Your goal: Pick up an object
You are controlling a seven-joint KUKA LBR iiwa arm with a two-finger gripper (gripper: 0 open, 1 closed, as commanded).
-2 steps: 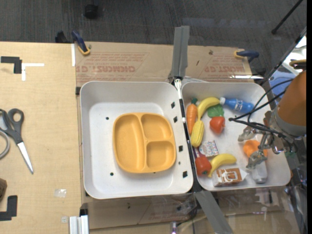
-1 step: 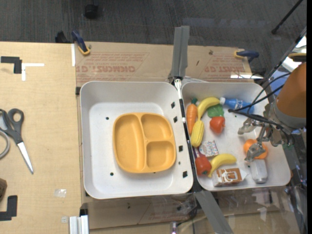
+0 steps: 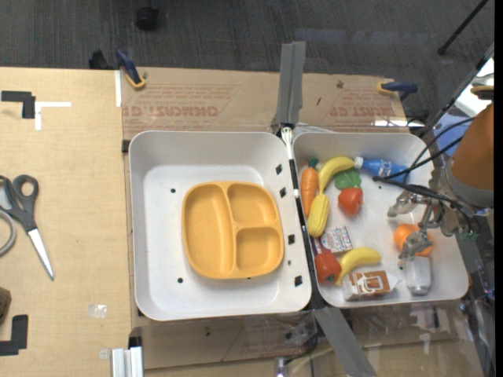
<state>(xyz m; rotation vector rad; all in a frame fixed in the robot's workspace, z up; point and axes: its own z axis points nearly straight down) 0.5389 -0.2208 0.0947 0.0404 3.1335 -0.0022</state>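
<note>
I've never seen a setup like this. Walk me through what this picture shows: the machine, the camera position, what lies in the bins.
One camera looks down at a slant on a bench with two white bins. The robot arm reaches in from the right; its gripper hangs over the right bin, just above an orange toy. That bin holds toy food: two bananas, a carrot, corn, a tomato, a blue bottle. The left bin holds a yellow divided plate. Scissors lie on the bench.

The arm runs off the right edge, just its orange band and wrist in frame. The gripper hides part of an orange object, fingers too cluttered to read. At the left edge, scissors lie with one handle loop cropped.
</note>
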